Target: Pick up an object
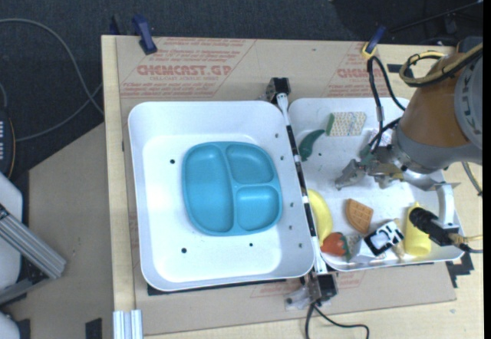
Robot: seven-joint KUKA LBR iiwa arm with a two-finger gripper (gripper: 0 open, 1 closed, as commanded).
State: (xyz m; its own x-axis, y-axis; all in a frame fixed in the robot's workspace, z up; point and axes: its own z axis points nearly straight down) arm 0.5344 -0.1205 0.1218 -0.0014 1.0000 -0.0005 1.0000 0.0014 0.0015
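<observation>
The right bin (322, 109) holds several small objects. A green piece (311, 142) and a speckled pad (347, 124) lie at its far side. A yellow banana (320, 212), an orange waffle-like piece (357, 215), a red fruit (334, 244), a black-and-white item (382, 238) and a yellow block (418, 239) sit along the near side. My gripper (351, 174) hangs low over the middle of this bin, just above the waffle piece and right of the green piece. Nothing visibly sits in it.
The left bin (153, 176) carries a blue divided plate (230, 185). A black divider rail (295, 169) runs between the bins. The grey and orange arm (437, 119) covers the right bin's far right corner, with cables (380, 92) looping above it.
</observation>
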